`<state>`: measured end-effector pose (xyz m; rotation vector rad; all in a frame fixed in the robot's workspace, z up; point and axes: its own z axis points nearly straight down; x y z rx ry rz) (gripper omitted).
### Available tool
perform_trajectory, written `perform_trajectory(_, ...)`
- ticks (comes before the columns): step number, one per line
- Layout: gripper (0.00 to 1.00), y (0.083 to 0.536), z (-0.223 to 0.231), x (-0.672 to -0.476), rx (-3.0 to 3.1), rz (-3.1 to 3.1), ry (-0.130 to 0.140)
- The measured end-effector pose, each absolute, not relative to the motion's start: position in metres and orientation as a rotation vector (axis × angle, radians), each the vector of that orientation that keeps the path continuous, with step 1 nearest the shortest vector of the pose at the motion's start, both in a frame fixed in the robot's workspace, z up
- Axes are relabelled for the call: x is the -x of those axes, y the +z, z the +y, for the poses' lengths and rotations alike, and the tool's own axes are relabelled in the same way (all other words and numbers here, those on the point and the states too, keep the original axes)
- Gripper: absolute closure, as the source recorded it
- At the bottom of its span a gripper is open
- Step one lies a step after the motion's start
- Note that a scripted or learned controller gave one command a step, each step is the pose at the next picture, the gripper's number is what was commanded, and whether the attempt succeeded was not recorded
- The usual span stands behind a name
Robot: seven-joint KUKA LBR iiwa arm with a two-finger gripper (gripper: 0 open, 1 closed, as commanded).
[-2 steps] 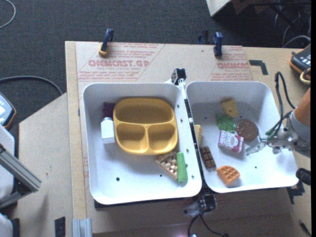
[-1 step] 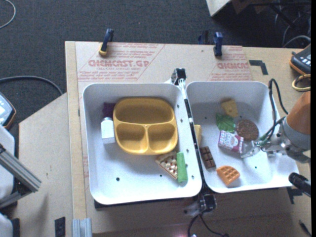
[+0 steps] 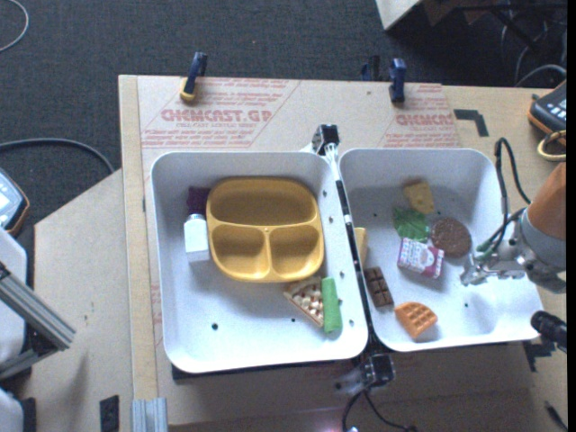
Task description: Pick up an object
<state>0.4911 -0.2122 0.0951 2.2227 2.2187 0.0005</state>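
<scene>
Two shallow white bins sit side by side on a desk (image 3: 135,241) whose board is printed "CHEMCAST". The left bin (image 3: 171,313) holds a yellow divided plate (image 3: 265,228), a small white bottle (image 3: 196,238), a green stick (image 3: 330,304) and a lattice cracker (image 3: 308,300). The right bin (image 3: 477,165) holds a waffle (image 3: 416,319), chocolate bar (image 3: 377,287), cheese wedge (image 3: 418,195), brown disc (image 3: 451,237) and pink carton (image 3: 420,257). The gripper (image 3: 477,273) hovers over bare bin floor beside the disc, fingers spread, pinching nothing
</scene>
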Motion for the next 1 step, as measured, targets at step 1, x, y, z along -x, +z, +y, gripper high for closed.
perform_trajectory(1,1.00,0.1379,-0.2144,-0.4938,-2.217,2.217,0.002)
